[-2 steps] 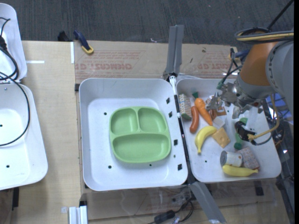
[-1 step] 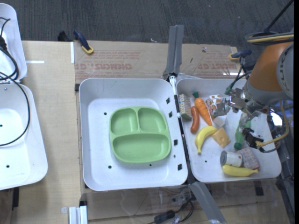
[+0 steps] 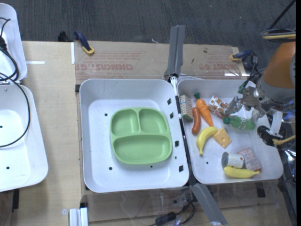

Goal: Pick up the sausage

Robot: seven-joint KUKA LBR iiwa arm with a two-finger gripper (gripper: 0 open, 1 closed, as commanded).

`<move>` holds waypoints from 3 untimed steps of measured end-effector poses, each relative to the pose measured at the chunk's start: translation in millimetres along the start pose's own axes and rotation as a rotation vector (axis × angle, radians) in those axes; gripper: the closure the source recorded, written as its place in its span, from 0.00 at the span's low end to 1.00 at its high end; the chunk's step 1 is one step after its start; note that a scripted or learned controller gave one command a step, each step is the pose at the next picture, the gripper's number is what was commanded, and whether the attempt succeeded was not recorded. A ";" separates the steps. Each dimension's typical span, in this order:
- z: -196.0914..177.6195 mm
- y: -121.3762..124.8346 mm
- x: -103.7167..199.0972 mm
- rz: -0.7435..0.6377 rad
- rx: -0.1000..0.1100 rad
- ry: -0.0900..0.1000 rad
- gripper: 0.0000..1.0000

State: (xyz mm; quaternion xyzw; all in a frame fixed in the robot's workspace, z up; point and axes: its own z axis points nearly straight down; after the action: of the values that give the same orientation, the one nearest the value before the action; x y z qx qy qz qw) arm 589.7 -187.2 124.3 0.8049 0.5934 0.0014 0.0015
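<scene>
The grey arm with its orange band reaches in from the right, and its gripper [image 3: 233, 107] hangs over the far part of the right-hand shallow white bin [image 3: 207, 175]. Metal parts crowd together there and I cannot tell whether it is open or closed; nothing plainly sits in it. The reddish-brown sausage [image 3: 196, 120] lies at the left side of that bin, near the dividing wall, running near to far. Just beside it on the right is an orange carrot [image 3: 204, 111], and a curved yellow banana [image 3: 205, 138] lies just nearer than both. A yellow cheese wedge [image 3: 223, 138] rests right of that banana, and a second yellow banana [image 3: 241, 173] lies along the near edge. A green item [image 3: 241, 123] sits under the gripper, too unclear to name. The left white bin [image 3: 94, 140] holds a pale green divided plate [image 3: 140, 136]. Both bins stand on the brown desk [image 3: 51, 79].
</scene>
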 end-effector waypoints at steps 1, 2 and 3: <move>-8.8 0.2 -0.8 0.002 0.000 -0.001 1.00; -120.0 -5.7 96.9 -0.118 0.005 -0.001 1.00; -194.2 -51.6 169.1 0.113 0.006 -0.004 1.00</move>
State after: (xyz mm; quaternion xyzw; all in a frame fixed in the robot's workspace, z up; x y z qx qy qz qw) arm 589.6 -10.3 318.3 0.8371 0.5471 -0.0017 0.0002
